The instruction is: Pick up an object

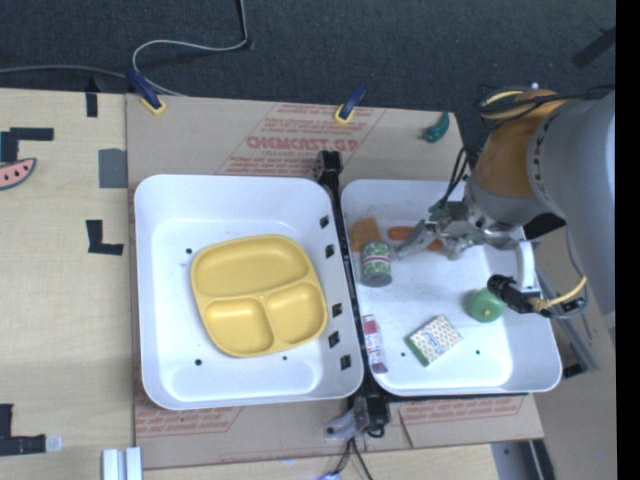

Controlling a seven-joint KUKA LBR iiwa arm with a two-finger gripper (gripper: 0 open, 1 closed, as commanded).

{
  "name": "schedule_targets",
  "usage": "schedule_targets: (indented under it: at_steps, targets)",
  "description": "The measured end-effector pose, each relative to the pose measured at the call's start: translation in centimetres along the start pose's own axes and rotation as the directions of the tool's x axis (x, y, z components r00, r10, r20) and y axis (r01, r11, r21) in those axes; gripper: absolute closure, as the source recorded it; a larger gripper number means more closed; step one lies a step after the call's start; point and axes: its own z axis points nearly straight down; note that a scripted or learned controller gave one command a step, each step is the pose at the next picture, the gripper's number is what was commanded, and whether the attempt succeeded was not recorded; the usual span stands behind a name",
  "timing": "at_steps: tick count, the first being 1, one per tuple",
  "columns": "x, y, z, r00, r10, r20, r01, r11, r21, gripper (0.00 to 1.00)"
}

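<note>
Orange and slim, an object (pixel 403 233) lay just beside the pincer (pixel 408 247) in the right bin (pixel 520 373); whether its jaws stood apart, I could not tell; a small can (pixel 376 264) stood near, to its left.

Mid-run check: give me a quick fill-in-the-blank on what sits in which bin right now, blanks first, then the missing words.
1. The yellow divided plate lies in the ____ bin as the camera sees it.
2. The small can stands in the right bin near its ____ wall.
3. The round object beside the patterned box is coloured ____.
4. The plate is divided into ____ compartments.

Missing words: left; left; green; three
</note>
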Motion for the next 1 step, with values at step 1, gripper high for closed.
schedule_targets:
  at_steps: [1]
  targets:
    - [-0.1,0.07,-1.04,1.0,0.0,0.003,0.0,1.0,-0.004,1.0]
